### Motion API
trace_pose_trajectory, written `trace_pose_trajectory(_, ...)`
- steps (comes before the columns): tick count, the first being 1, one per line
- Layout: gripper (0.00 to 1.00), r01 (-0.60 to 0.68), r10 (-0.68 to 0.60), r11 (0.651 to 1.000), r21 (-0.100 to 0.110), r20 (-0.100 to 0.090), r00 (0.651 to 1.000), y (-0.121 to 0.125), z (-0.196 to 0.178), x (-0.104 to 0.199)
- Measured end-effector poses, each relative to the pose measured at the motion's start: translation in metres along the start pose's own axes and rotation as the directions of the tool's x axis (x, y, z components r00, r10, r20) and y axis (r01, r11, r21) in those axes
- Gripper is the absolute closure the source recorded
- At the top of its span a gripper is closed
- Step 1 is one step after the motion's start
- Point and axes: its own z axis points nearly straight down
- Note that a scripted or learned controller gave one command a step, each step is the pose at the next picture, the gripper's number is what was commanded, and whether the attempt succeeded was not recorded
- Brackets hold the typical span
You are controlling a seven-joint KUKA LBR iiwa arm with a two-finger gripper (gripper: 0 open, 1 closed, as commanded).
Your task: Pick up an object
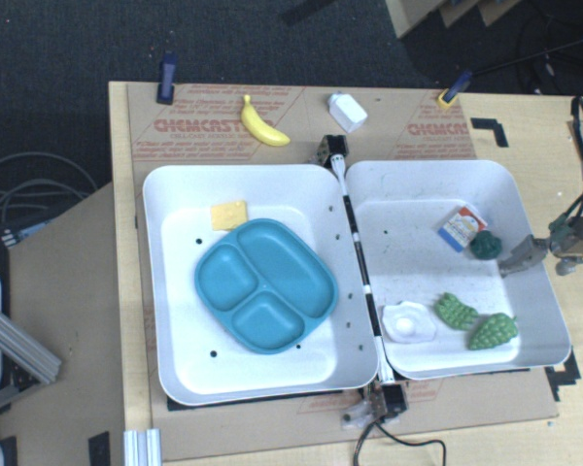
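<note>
your gripper [521, 254] at the right bin's [408, 190] right wall, whether open or closed you cannot tell, dark green object [485, 246] just beside it, touching a small packet [460, 228], two green pieces [474, 321] nearer the front, blue divided plate [263, 283] in the left bin [175, 202]

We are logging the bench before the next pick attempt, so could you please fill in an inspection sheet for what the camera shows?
Surface: cardboard-covered bench bearing the left bin and right bin side by side.
Job's things: left bin holds a blue divided plate and a yellow block; right bin holds a small packet, a dark green ball, two green bumpy pieces and a white fried-egg toy.
Clutter: banana and white block on the bench behind the bins.
Grippers: gripper at the right bin's right rim, near the ball; holding nothing visible.
Cables: grey loops on the floor at left.
Surroundings: dark carpet.
</note>
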Motion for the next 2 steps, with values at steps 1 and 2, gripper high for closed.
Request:
trace_pose_trajectory(1, 0.00, 0.001, -0.001, 1.000, -0.001, -0.001, 1.000, 0.055, 0.141, 0.014)
trace_pose_trajectory(2, 0.00, 0.005, -0.005, 1.000, 0.001, -0.010, 1.000, 0.119, 0.141, -0.005)
